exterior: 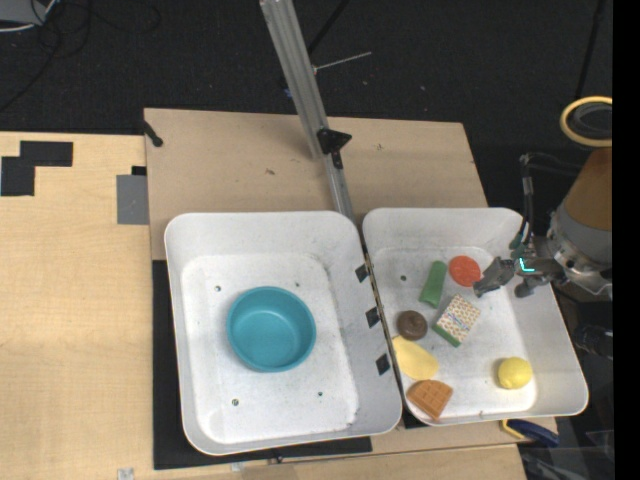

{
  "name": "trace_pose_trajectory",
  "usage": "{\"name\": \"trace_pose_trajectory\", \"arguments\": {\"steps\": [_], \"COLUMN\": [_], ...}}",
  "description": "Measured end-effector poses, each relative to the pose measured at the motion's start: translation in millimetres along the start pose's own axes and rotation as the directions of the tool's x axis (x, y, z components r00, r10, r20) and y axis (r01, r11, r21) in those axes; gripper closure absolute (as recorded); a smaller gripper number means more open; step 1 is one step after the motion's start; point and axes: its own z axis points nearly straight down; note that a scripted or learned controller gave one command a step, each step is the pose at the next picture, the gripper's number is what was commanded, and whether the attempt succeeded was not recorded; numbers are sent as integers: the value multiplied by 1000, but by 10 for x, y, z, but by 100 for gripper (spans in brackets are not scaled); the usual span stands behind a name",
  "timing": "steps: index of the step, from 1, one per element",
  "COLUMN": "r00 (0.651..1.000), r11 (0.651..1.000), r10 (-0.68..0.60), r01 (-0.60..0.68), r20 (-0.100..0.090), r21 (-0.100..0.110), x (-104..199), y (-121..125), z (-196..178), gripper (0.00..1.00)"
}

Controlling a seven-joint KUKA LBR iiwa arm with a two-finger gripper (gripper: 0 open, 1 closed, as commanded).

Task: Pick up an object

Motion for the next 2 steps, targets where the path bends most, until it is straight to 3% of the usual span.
{"name": "trace_pose_trajectory", "arguments": {"steps": [1, 2], "r00": [1000, 1000], "r11": [1000, 1000], "r10": [0, 0], "r01": [0, 0], "r20": [0, -1], "r21": [0, 3], "x": [0, -10], "y": [0, -2], "z": [1, 423], "gripper": [0, 0]}}
